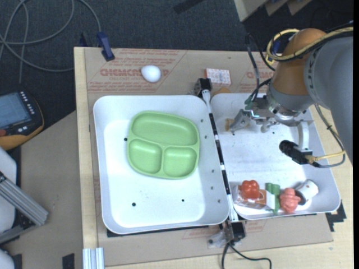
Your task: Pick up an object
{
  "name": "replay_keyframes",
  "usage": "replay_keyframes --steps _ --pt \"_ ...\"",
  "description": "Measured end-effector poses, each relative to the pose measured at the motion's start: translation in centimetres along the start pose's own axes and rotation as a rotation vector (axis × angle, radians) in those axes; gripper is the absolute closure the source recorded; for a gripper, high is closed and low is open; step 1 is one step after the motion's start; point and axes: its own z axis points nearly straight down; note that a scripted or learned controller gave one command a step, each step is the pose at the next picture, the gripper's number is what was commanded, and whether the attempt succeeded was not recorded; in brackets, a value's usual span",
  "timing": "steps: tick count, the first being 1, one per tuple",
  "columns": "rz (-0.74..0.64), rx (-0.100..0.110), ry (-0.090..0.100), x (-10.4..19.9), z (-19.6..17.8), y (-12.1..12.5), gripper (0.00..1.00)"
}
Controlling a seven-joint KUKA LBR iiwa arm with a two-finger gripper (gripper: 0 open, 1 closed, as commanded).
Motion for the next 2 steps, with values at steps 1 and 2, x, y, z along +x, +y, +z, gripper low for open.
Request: replay_keyframes --steps 1,2 --pt "0.0 -0.002 -0.002 -1.6 2.3 3.1 0.0" --pt "-0.001 -0.006 -0.003 -1.5 1.3 3.2 1.0"
